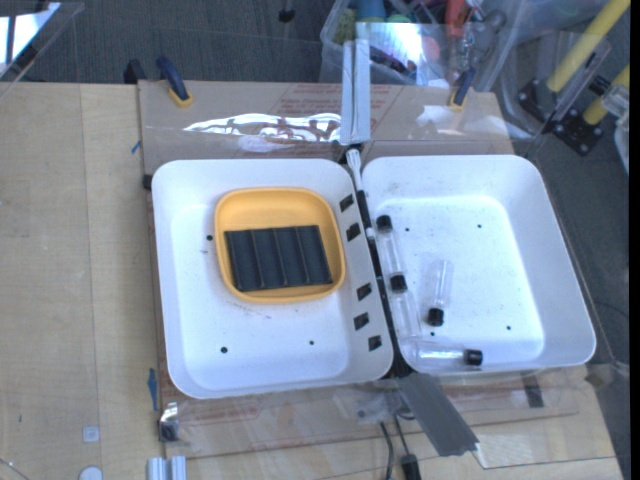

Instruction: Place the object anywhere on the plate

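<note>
A yellow square plate (pixel 275 201) with rounded corners lies in the left white bin (pixel 190 318), toward its middle and back. On the plate rests a flat black ribbed block (pixel 277 258), covering most of the plate's floor. Several clear tubes with black caps lie in the right white bin (pixel 520 268): one along the left wall (pixel 386 243), one near the middle (pixel 439 286), and one at the front wall (pixel 440 353).
A row of small black tabs (pixel 360 263) runs down the seam between the bins. Brown cardboard (pixel 250 108) lies behind the bins, with a blue-and-orange clamp (pixel 172 81) on it. A clear box of clutter (pixel 430 8) stands at the back.
</note>
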{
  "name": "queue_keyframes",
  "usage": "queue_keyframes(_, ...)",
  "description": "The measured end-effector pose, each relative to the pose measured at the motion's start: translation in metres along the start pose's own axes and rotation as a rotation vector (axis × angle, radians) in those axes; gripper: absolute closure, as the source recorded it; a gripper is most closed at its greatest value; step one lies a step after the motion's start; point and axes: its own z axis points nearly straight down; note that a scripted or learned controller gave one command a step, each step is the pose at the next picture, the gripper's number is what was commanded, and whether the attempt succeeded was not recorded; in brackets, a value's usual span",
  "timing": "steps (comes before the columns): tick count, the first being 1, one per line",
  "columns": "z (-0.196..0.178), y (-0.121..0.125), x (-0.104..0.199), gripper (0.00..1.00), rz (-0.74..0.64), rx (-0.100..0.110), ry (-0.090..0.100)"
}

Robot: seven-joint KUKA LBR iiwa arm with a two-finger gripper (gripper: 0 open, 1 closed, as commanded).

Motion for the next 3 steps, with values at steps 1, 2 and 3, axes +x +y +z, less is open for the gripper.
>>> queue_keyframes(1, 0.0028, 0.0013, 0.0011, 1.00, -0.373, 0.000, -0.002)
queue_keyframes(2, 0.0013, 0.0072, 0.0067, 1.00, -0.592, 0.000, -0.004)
queue_keyframes(3, 0.0013, 0.0068, 0.0064, 1.00, -0.593, 0.000, -0.004)
